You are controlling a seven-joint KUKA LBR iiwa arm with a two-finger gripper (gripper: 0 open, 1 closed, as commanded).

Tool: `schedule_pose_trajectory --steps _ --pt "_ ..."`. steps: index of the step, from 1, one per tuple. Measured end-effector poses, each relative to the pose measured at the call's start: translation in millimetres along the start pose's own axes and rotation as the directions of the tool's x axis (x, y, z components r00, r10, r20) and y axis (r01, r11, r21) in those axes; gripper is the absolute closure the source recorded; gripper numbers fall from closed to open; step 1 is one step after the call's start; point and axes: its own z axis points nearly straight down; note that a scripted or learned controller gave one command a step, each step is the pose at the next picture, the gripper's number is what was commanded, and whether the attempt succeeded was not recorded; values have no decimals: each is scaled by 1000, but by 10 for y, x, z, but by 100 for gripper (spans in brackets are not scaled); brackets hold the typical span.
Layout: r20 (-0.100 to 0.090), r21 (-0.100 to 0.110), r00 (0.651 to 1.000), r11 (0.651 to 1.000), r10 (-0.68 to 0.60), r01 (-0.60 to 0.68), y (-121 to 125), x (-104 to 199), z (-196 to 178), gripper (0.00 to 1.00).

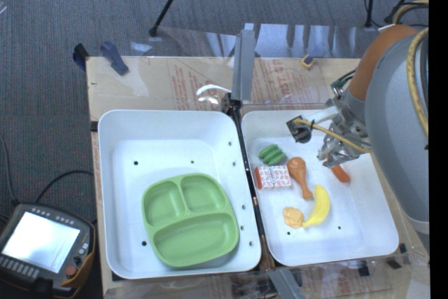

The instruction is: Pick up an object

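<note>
Two shallow white bins sit side by side on a wooden bench (168,84), and the right bin (364,220) serves here as the landmark for all positions. To its left, and touching it along the shared wall, lies the left bin (119,143), which holds a green divided plate (190,219) in its near half. Inside the right bin, toward its left wall, a small green ridged piece (271,154) lies just above a red-and-white carton (273,177). Near the bin's middle a brown drumstick toy (300,176) lies at a slant, with a yellow banana (319,206) just below and to its right, and a pale orange lump (293,217) touching the banana's lower end. An orange carrot-like piece (340,174) lies toward the bin's right side, well apart from the carton. The grey arm (399,129), with its orange band (381,56), enters over the bin's right wall, and the gripper (333,157) hangs low over the bin's upper right part, directly above and just beside the carrot-like piece. Whether the fingers are apart or together cannot be told, since cables and the wrist body cover them, and no object is visibly held between them. A handheld screen (43,243) rests on the floor well to the left of both bins.
</note>
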Motion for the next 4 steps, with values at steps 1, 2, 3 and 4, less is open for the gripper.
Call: schedule_pose_trajectory --steps 1,2,3,4 --pt "-4 -3 1000 1000 -16 16 -381 103 589 100" --pt "1 0 1000 1000 -6 6 -286 225 177 100" --pt "0 1 999 999 -49 49 -724 332 -273 100" --pt "6 2 966 966 -258 258 -889 350 -246 100"
